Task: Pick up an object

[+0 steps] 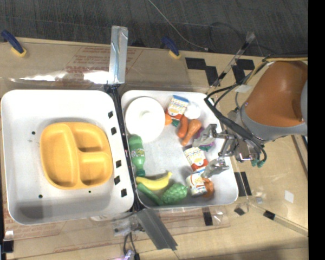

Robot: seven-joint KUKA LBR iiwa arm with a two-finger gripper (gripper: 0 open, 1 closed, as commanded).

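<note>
My gripper [210, 152] hangs over the right edge of the right bin [168, 150], and it is open. One finger [208, 136] points toward the orange carrots [188, 129]; the other finger [215, 168] sits near a small juice carton [199, 183]. Another small carton [195, 157] lies just left of the gap between the fingers, and nothing is gripped. Also in this bin are a white round lid [146, 118], a carton [176, 106], a green bottle [136, 155], a banana [153, 181] and a green leafy toy [174, 193].
The left bin [16, 145] holds a yellow divided tray [76, 155]. The arm's orange band [276, 93] and cables [227, 96] hang over the bench right of the bins. Blue clamps [13, 43] and a taped metal strip [118, 56] sit along the cardboard's back edge.
</note>
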